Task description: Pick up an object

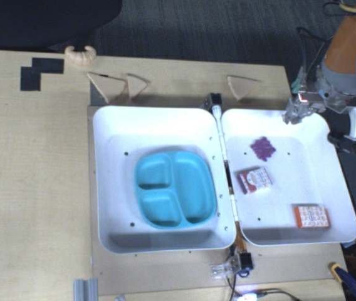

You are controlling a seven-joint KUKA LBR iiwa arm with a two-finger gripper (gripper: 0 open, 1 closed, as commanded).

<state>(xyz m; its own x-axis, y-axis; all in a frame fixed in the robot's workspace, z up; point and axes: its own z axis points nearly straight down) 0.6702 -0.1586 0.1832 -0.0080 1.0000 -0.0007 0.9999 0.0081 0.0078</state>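
Objects for picking lay in the right bin (pixel 338 168), three in all, while the left bin (pixel 112 168) held a turquoise tray (pixel 175 188) of smooth moulded plastic with three rounded compartments, set a little askew near the bin's middle. Both bins were shallow, white and round-cornered, touching along a shared edge.

Going rightward, a small packet (pixel 254 180) in dark red and white sat near the right bin's left side, tilted; its printing was too small to read. Above it lay a purple piece (pixel 263 147), ragged in outline and matte, looking soft or crumpled. Further right, near the front rim, rested a flat orange-red box (pixel 310 216) with a pale grid-like pattern on its face; no words on it could be made out. The three were well apart from one another.

At the right bin's far right corner hung the gripper (pixel 296 113), metallic and grey, below the arm's orange band (pixel 347 39). Nothing showed between its fingers, and whether the jaws were spread or pressed together could not be told.
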